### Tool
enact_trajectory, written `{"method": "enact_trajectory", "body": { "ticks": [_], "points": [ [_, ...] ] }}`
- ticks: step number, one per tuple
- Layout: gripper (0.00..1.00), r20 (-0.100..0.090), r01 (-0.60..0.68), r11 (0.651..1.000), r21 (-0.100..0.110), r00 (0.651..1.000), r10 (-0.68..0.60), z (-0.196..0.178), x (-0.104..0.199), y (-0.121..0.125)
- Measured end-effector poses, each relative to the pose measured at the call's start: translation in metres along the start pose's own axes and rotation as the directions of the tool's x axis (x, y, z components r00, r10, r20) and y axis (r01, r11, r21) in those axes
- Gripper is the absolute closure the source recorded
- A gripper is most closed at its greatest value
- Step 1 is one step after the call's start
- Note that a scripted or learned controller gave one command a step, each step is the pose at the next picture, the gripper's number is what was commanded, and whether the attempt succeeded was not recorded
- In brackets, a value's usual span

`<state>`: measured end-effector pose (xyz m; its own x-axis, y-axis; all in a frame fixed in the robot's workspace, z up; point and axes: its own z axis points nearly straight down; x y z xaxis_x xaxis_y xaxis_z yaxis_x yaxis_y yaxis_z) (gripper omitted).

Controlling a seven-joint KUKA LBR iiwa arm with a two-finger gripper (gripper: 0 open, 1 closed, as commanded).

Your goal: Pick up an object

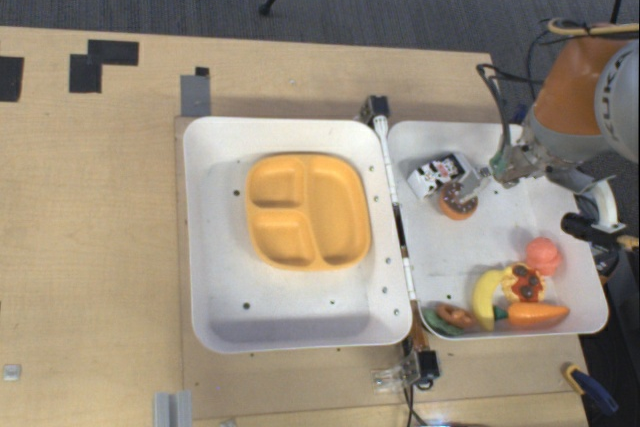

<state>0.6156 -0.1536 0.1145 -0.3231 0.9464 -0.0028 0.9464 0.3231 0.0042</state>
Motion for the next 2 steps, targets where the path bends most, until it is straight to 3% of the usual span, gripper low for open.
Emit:
{"method": "enact_trajectory", "body": {
  "ticks": [1, 2],
  "points": [
    [0.00, 0.003, 0.062, 0.998, -0.005, 0.998, -0.062, 0.020, 0.018, 0.058],
    [1.00, 0.000, 0.068, 0.998, -0.003, 0.998, -0.068, 0.009, 0.020, 0.059]
  ]
}}
